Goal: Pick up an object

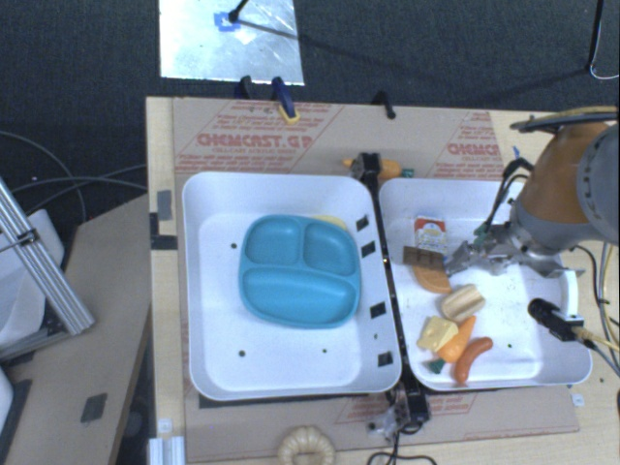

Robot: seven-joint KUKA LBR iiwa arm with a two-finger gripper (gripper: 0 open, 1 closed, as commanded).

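Orange and flat, a round plastic disc (433, 279) lies in the right shallow white bin (552, 361), just at seven o'clock of the grey two-finger gripper (455, 257); we cannot tell how its fingers stand. A small brown block (419, 257) sits at the gripper's nine o'clock, with a red-and-white carton (430, 232) beyond. Toward six o'clock lie a tan bread roll (462, 301), yellow wedge (436, 334) and orange sausage (472, 356). We see a blue divided plate (296, 268) in the left white bin (208, 356).

toy foods (453, 329) | small, clustered, lying flat | right bin (557, 361)
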